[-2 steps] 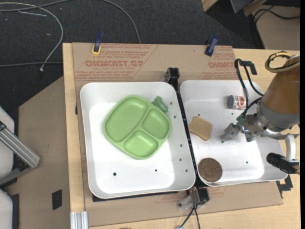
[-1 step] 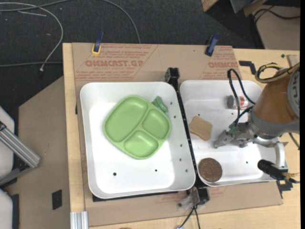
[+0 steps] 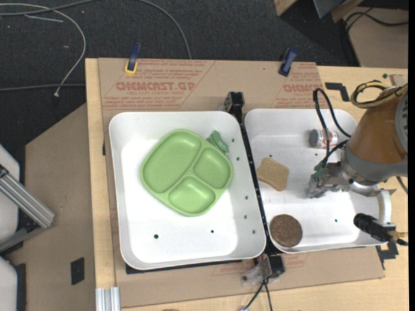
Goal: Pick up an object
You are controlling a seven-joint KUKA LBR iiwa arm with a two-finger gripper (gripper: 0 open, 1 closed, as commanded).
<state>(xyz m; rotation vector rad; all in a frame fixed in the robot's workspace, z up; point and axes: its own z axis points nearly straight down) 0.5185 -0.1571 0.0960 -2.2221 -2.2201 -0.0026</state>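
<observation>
The end effector (image 3: 318,188) is hanging low over the right bin (image 3: 305,237), its spread impossible to tell, apparently reaching toward the tan sponge (image 3: 273,173).

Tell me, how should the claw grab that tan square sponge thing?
Probably from straight above, pinching two opposite side edges. The tan sponge lies flat on the right bin's floor, apart from the brown round disc, so its edges look free.

The cardboard-covered surface (image 3: 194,73) carries two white bins touching side by side: left bin (image 3: 130,193) toward nine o'clock, right bin (image 3: 292,125) toward three. Blue clamps (image 3: 133,57) grip its twelve o'clock edge.
</observation>
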